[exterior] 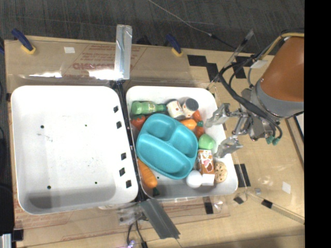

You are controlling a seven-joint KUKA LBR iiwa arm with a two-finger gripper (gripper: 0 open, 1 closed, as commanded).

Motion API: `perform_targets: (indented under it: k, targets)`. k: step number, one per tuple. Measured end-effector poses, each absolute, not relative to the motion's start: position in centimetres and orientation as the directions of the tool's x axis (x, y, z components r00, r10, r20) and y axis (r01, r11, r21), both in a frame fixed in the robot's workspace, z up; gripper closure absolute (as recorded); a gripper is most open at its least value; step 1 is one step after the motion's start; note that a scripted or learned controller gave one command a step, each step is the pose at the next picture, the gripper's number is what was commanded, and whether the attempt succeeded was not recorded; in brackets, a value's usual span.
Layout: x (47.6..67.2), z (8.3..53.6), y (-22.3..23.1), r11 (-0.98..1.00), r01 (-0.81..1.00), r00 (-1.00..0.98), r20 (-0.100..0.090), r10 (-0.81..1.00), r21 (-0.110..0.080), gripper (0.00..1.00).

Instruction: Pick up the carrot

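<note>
Camera view showed the carrot (146,173) lying in the right bin (155,93), wedged along that bin's left wall and partly tucked under the lower-left edge of the teal divided plate (166,144). Its orange body ran lengthwise beside the wall, with the darker green end pointing toward the bin's near corner. The gripper (224,130) hung over the bin's right rim, well apart from the carrot and on the far side of the plate from it, with its fingers (217,115) spread and nothing between them.

The carrot looked like a toy piece, probably light, stiff and smooth-skinned, so it would likely slip if pinched near its tapered end. The thicker exposed middle, just below the plate's edge, seemed the best place to hold, jaws closing across its width. The wall on one side and the plate on the other left little room for the fingers
</note>
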State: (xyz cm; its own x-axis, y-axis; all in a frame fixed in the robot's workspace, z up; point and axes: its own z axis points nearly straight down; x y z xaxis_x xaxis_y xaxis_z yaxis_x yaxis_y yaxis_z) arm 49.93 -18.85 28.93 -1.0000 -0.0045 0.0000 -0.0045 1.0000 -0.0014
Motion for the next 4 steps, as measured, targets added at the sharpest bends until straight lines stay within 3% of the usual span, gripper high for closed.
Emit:
perform_targets:
  k: [1,2,3,4]
  targets:
    - [57.7,25.2,-20.1,0.977,0.211,-0.977,-0.001,0.211,-0.001,0.00]
    - [58.0,9.6,-21.0,0.989,0.147,-0.989,-0.010,0.147,-0.002,0.00]
    - [58.4,10.8,-20.8,0.990,0.138,-0.990,-0.018,0.138,-0.003,1.00]
    - [60.3,13.1,-19.4,1.000,0.004,-1.000,-0.004,0.004,0.001,1.00]
